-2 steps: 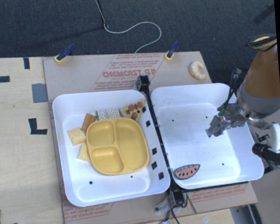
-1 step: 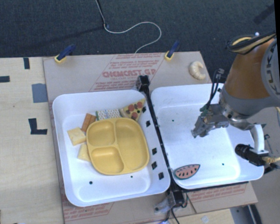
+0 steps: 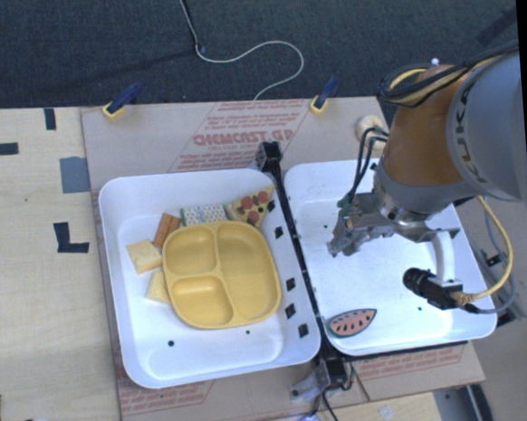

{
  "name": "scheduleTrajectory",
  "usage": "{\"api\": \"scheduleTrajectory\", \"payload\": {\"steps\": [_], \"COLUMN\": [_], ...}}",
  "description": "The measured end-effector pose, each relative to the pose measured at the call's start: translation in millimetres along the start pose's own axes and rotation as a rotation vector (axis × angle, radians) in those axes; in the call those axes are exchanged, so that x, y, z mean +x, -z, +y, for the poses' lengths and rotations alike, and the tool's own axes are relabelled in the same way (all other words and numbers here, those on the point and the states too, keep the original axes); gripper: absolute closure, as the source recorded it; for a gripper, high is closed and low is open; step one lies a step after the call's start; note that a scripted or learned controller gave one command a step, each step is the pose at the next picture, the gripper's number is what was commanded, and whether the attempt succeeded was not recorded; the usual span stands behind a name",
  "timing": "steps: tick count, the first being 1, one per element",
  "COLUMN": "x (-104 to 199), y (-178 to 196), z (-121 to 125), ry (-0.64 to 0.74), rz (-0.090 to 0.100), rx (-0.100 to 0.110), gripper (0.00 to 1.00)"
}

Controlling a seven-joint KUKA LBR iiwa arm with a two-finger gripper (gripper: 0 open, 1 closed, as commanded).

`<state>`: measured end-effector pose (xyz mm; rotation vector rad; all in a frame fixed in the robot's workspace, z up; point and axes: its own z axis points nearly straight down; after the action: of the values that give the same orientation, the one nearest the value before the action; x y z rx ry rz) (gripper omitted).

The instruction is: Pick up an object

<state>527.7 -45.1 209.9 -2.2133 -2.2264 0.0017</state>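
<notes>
While the bench point(image 3: 32, 269) carried a cardboard sheet point(image 3: 231, 139) beneath two shallow white bins, the grey arm point(image 3: 448, 136) with its orange band reached in from the right and hung over the right bin point(image 3: 395, 326). Its gripper point(image 3: 346, 240) sat above the left half of that bin, near the middle of its length, pointing down toward the white floor; whether it was open or closed could not be told from above, and nothing could be seen held in it. The left bin point(image 3: 147, 350) held a yellow divided plate point(image 3: 221, 274) across its middle. A tan cracker-like square point(image 3: 144, 256) lay just beside the plate's left edge, with a brown strip point(image 3: 165, 229) near it toward the bin's far side. A pizza slice toy point(image 3: 252, 206) rested by the far right corner of the left bin, close to the divider between the bins. A watermelon slice toy point(image 3: 352, 322) lay alone in the right bin near its front left corner, well apart from the gripper. A thin white cable point(image 3: 260, 55) looped on the dark floor beyond the bench.
</notes>
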Motion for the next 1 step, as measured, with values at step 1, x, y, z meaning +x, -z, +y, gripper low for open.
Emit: {"api": "scheduleTrajectory", "payload": {"steps": [1], "x": [48.5], "y": [10.3], "z": [21.4], "ry": [0.000], "rz": [0.000], "rx": [-0.002], "gripper": [1.00]}}
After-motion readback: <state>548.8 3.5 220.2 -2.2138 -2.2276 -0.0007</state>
